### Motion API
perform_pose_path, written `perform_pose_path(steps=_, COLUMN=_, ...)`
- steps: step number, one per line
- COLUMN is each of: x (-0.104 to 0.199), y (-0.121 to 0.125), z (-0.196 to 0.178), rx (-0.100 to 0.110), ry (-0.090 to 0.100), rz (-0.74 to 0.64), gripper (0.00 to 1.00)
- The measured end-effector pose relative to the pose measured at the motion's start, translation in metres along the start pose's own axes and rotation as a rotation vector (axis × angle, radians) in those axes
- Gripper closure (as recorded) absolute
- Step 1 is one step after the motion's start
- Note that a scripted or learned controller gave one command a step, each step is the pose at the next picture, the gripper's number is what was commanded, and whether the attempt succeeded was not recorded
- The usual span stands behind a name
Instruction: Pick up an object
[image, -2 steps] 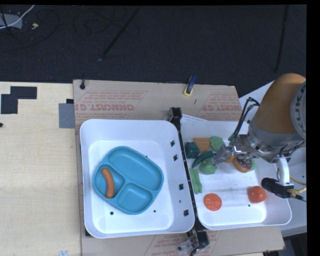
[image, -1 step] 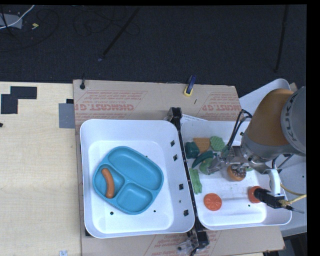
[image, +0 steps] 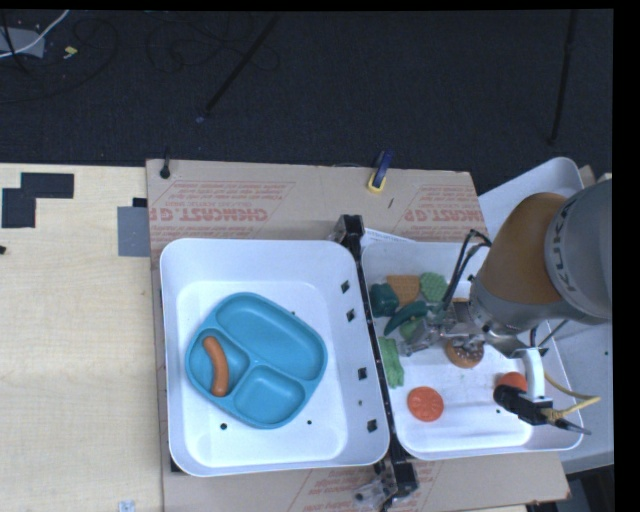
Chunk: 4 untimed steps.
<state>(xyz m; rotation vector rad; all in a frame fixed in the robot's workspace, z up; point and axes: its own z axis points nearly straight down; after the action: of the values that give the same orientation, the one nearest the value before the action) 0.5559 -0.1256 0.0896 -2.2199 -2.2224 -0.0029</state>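
Dark green piece (image: 407, 318) is my pick for the task. It lies in the right bin (image: 470, 428), about midway along the left wall, touching or just beside the tip of the gripper (image: 428, 330). Whether the gripper is released or clenched I cannot tell, as the view is too coarse there, and I cannot say that it holds anything.

The dark green piece looks like a small moulded toy, so I judge it light, stiff and rather smooth, apt to slip. A hold across its narrow width, near the middle, seems safest.

Just to the right of the gripper lies one brown round item (image: 465, 353). Toward the far-left corner of this bin, one teal piece (image: 384, 297), one orange piece (image: 405, 287) and one leafy green piece (image: 432, 285) sit close together. Against the left wall, nearer the front, is one pale green piece (image: 391, 362). One orange-red disc (image: 425, 404) lies by itself near the front wall, and one small orange-red piece (image: 512, 381) sits by the right wall. That makes eight loose things here, as far as I can count.

There are two bins. The left bin (image: 200, 270) holds one blue plate (image: 270, 340) with three compartments, and one sausage (image: 215, 365) lies in the plate's left compartment.
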Motion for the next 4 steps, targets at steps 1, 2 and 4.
perform_pose_path(steps=1, x=-0.007, y=0.002, z=-0.014, rx=-0.012, ry=-0.012, rz=0.009, gripper=1.0)
perform_pose_path(steps=2, x=-0.004, y=-0.003, z=-0.059, rx=0.0, ry=-0.001, rz=0.006, gripper=1.0)
perform_pose_path(steps=4, x=-0.001, y=-0.003, z=-0.139, rx=0.001, ry=-0.001, rz=0.001, gripper=1.0)
